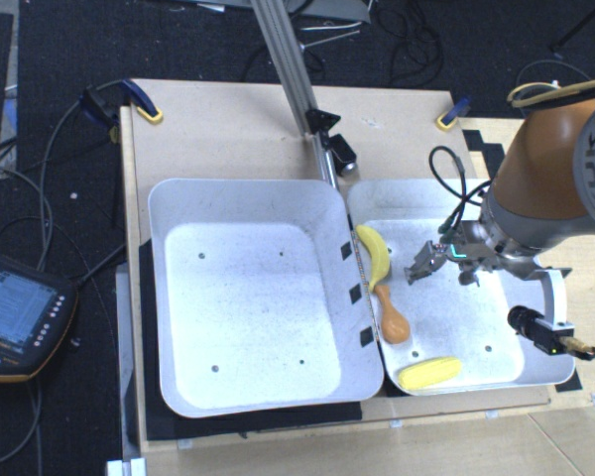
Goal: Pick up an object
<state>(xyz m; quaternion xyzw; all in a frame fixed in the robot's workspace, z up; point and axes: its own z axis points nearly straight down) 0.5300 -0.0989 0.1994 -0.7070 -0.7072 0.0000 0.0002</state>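
Yellow banana (376, 254) touches orange drumstick (390, 319) near lemon (429, 372).

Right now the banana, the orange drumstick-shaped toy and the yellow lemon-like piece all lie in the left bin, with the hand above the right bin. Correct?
Not quite. The camera view shows the banana, the orange drumstick-shaped toy and the yellow lemon-like piece in the right bin, not the left bin. The hand is above the right bin, as you say.

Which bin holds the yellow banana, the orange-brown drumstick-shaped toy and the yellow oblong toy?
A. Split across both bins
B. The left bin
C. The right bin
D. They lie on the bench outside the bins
C: the yellow banana, the orange-brown drumstick-shaped toy and the yellow oblong toy all lie inside the right white bin.
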